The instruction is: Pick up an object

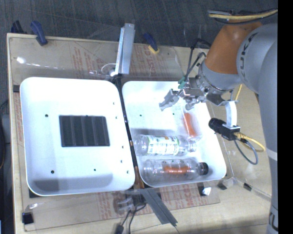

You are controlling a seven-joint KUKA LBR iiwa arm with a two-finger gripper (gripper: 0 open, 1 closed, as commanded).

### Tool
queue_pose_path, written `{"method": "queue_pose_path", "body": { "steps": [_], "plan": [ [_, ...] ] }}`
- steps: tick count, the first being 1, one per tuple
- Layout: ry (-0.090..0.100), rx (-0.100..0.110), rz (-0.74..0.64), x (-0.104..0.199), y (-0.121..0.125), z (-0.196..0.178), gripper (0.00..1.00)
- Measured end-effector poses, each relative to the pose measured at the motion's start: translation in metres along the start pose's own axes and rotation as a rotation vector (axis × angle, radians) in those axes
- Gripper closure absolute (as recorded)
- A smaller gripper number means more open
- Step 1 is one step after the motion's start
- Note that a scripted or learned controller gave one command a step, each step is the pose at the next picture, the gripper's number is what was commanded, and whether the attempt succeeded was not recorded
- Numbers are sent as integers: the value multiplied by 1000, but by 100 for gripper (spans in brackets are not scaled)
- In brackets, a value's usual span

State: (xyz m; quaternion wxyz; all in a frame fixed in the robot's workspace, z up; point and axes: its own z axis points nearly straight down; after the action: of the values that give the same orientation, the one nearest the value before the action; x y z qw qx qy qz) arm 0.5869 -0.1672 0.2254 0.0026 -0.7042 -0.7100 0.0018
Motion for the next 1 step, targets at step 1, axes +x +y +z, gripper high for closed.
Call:
{"method": "queue_pose_path", "body": {
  "steps": [1],
  "plan": [
    [-1, 1, -11, -43, 3, 52, 0]
  ]
}}
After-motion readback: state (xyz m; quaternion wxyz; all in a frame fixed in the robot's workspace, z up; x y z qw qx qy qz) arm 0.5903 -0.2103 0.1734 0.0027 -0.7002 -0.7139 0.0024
